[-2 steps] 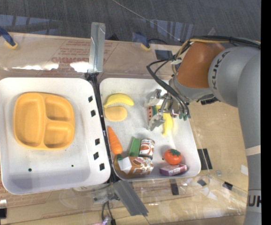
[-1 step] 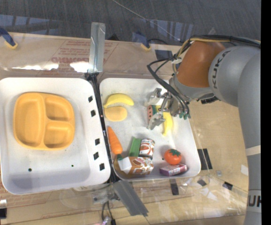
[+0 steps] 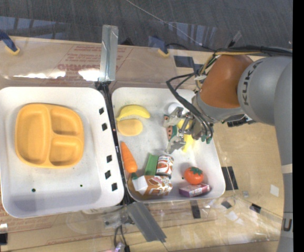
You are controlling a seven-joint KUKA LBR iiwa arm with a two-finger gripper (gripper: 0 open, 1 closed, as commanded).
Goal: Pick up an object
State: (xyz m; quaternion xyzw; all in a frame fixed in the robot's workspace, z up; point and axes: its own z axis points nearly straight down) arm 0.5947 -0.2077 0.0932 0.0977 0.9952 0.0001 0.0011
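Grey and smooth, the arm with its glossy orange band reaches into the right bin, its hand low over the bin's upper middle; whether it is open or closed, I cannot tell. Beside it lie a curved yellow banana and a rounded pale bread piece. Along the bin's left wall rests a tapered orange carrot. Lower down sit a small printed can, a round red tomato and a flat purple packet. A yellow divided plate, smooth plastic, lies in the left bin.
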